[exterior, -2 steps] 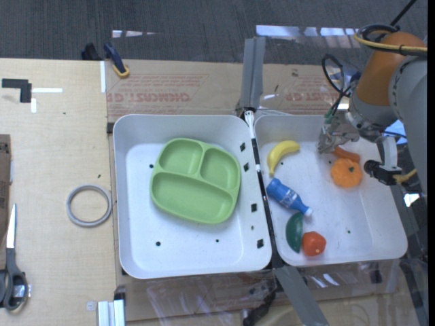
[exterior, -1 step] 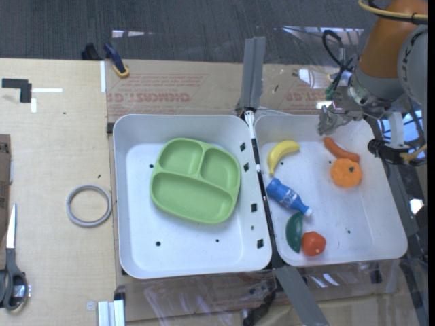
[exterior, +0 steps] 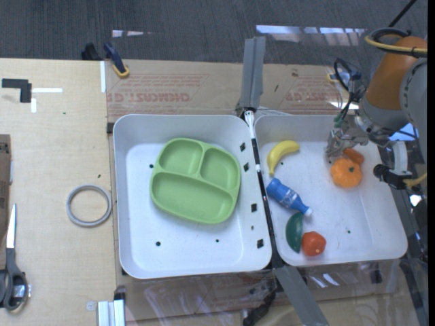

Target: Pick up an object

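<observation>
**Over the orange, right bin**

The orange (exterior: pixel 346 174) sits round, no long axis, near the right bin's (exterior: pixel 380 240) far wall. My fingers (exterior: pixel 338 148) hang just above its upper left; their spread I cannot tell. Nearby: banana (exterior: pixel 281 153), blue bottle (exterior: pixel 287 197) lying slantwise, green vegetable (exterior: pixel 294 231), tomato (exterior: pixel 313 243). A green plate (exterior: pixel 196 180) fills the left bin (exterior: pixel 136 202).

Arm enters from the right edge, far side of the scene. Orange band (exterior: pixel 396 73) sits above the grey wrist, cabling looped alongside. Wrist angled downward and to the left. Gripper (exterior: pixel 338 153) is low, pointing down, at the far right. Finger state not resolvable at this resolution.
</observation>
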Robot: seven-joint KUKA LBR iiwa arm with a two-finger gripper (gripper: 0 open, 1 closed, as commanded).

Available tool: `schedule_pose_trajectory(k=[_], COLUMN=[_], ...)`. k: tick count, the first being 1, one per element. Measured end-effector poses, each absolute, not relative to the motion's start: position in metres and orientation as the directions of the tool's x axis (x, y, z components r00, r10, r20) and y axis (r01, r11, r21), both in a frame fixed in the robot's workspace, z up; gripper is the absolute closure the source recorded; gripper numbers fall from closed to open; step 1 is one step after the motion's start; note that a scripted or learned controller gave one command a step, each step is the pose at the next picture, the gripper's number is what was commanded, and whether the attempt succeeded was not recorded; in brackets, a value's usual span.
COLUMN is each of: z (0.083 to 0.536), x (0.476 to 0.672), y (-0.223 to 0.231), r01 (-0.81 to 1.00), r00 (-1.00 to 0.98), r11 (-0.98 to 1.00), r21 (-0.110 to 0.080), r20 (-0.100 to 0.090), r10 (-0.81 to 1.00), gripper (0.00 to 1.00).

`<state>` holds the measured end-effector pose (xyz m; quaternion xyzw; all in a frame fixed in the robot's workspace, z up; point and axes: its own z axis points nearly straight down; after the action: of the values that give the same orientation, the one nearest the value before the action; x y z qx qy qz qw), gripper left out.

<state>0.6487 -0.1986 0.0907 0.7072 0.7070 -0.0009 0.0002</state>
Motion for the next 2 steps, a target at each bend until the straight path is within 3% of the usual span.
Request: schedule_pose_trajectory(k=[1, 2], z=[0.149, 0.090], x=[0.640, 0.600], y=[-0.161, -0.217], r01=[1.000, 1.000], r00=[-0.004, 0.001], r11=[0.004, -0.001], r21=[-0.001, -0.002], r20=[0.000, 0.000], r10=[1.000, 1.000], gripper=[1.00, 1.00])
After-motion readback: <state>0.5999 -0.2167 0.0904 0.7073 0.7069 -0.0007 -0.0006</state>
